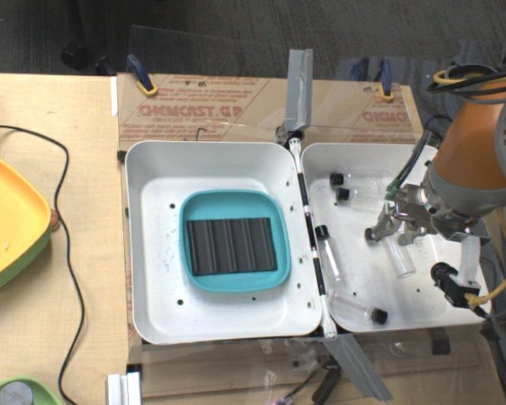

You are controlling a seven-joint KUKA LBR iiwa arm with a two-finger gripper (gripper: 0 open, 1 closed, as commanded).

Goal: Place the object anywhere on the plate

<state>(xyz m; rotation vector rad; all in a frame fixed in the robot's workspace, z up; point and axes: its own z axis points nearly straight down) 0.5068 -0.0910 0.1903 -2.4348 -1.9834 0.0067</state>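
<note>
Pincer point(394, 236) of mine is hanging low in the right white bin point(354, 298), can't tell its state tbh. Small clear plastic tubes with black caps point(402, 262) are lying right beside it, and the teal square plate point(234, 204) is sitting way off in the neighbouring bin point(152, 251).

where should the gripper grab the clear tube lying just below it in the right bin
Judging from this view, take the clear tube across its middle, coming straight down from above. It lies flat on the floor of the right bin, long and narrow, a little aslant, so closing across its narrow width should suit best. Bare floor shows on both long sides. The gripper sits just above it.
</note>
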